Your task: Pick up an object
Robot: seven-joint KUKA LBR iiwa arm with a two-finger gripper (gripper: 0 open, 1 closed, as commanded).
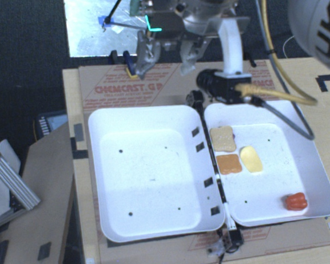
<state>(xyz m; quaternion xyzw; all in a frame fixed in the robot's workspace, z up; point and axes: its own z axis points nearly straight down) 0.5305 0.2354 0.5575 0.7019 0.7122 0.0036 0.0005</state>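
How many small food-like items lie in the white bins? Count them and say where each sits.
4, all in the right bin: a tan slice near the divider, an orange square just below it, a yellow piece beside that, and a red piece in the near right corner.

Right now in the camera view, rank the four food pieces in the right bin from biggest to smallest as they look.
1. Tan bread slice
2. Orange square piece and yellow piece: they look about alike, so no ranking between them
3. Red piece, smallest

The open claw (164, 57) hangs above the bench, behind 2 white bins (146, 116).
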